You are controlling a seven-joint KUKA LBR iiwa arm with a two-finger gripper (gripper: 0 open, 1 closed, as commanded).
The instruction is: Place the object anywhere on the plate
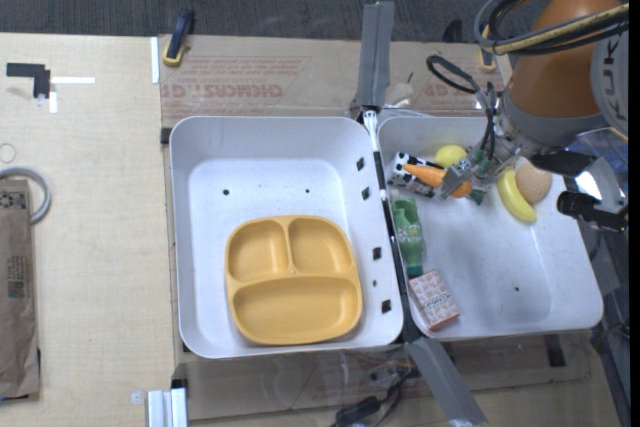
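A yellow three-compartment plate [293, 278] lies in the left bin [200, 215], toward its front. In the right bin [520, 285] several small objects crowd the back. Among them are a yellow round fruit [450, 155], an orange carrot-like piece [428, 173] beside a black-and-white toy [402, 165], a banana [516, 197] and a beige egg-shaped object [535, 183]. My gripper [466, 179] hangs low over this cluster, right of the orange piece and left of the banana. The wrist and cables hide what lies under it.
A green packet [406, 223] and a small red-and-white box [433, 300] lie along the right bin's left wall. The divider between the bins [383, 205] separates the gripper from the plate. Cardboard lies behind the bins.
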